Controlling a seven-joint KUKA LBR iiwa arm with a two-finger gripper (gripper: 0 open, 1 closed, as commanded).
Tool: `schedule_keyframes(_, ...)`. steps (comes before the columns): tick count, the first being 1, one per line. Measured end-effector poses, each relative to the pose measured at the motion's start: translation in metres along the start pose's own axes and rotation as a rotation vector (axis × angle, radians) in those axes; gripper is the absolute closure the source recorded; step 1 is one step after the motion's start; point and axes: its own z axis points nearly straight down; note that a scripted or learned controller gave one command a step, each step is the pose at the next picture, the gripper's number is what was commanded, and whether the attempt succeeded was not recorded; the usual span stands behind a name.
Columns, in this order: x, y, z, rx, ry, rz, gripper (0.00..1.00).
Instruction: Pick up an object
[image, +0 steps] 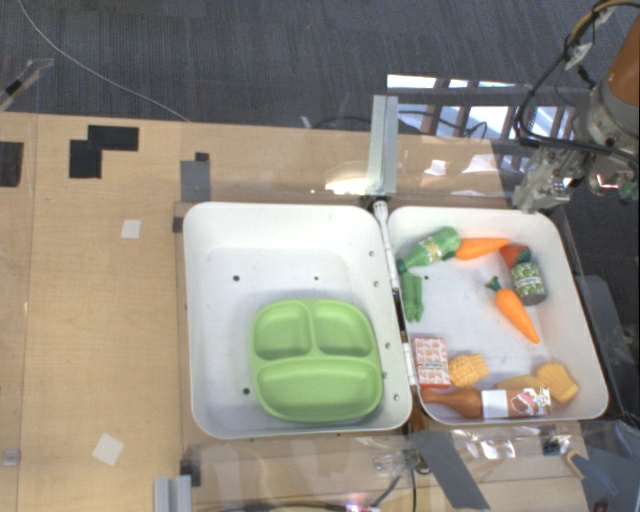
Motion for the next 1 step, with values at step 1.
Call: schedule_keyframes(1, -0.0029, -0.0001, -0.0139, 0.002, -0.012, -0.001, 1.0)
